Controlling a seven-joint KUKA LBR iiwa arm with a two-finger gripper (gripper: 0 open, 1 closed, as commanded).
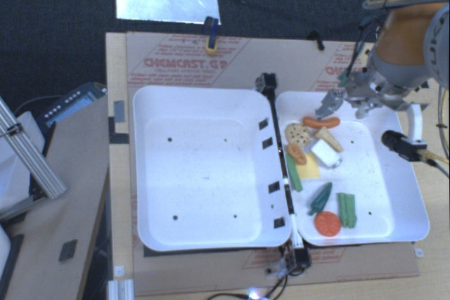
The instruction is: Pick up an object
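My gripper (346, 107) hangs over the far end of the right bin (394, 186), just above an orange sausage (321, 123). Its fingers (329, 105) stand open with nothing between them. Below it lie a speckled cookie (296, 131), a tan wedge (328, 140), a white block (325, 152), a yellow slice (308, 167) and a small orange piece (297, 153). Nearer the front lie a green bean (293, 174), a dark green vegetable (320, 197), a red tomato (327, 223) and light green sticks (346, 209).
The left bin (204, 165) adjoins the right one along a divider with black clips (275, 151). A black cylinder (401, 144) juts over the right bin's right rim. A yellow-and-blue clamp (211, 35) sits at the cardboard's far edge.
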